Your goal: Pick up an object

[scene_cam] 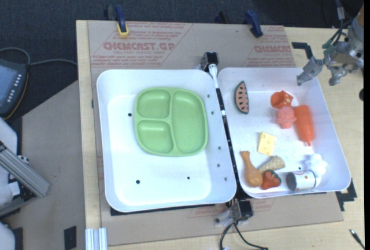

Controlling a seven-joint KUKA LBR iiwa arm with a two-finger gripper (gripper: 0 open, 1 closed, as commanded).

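Well apart, carrot [304, 122] below gripper [321, 73]

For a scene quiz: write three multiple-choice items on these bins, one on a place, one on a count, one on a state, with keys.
1. Where does the green divided plate lie?
A. left bin
B. right bin
C. on the bench outside the bins

2. How many compartments does the plate have?
A. two
B. three
C. five

3. How does the gripper stand?
A. gripping the watermelon slice
B. at the right bin's far right corner, nothing between its fingers
C. pressed onto the plate

Answers: 1 A, the plate sits inside the left bin. 2 B, three hollows show. 3 B, it hangs at the right bin corner; the watermelon slice lies apart.
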